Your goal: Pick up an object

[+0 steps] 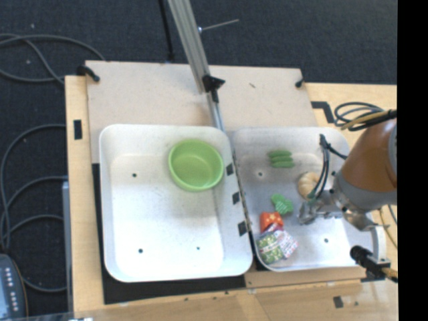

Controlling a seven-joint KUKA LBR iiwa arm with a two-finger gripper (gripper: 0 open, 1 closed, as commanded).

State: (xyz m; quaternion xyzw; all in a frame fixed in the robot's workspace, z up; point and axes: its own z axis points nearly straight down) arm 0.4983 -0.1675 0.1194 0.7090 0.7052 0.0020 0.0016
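We look down on a pale wooden bench (154, 92) standing on dark carpet, with loose cables trailing over the floor at the left and a ribbed metal post (189, 32) rising from the bench's far edge. Two shallow white bins sit side by side on it, their inner rims touching.

The left bin (134, 246) is smooth plastic with rounded corners and a faint grey speckle over its floor. A round green bowl (195, 165), matte and open side up, rests near its far right corner.

The right bin (294, 263) carries the smaller things. A ridged green piece (280, 158) lies toward its far edge, and a pale rounded lump (307, 182) sits near the middle. A small leafy green piece (282, 205) lies just beside a red one (271, 221), and a crinkled printed packet (277, 245) rests in the near left corner.

The grey and orange arm reaches over the right bin's right edge, its bulk hiding that side of the bin. The gripper (309, 212) hangs low beside the pale lump; we cannot tell how it is set or whether it grips anything.
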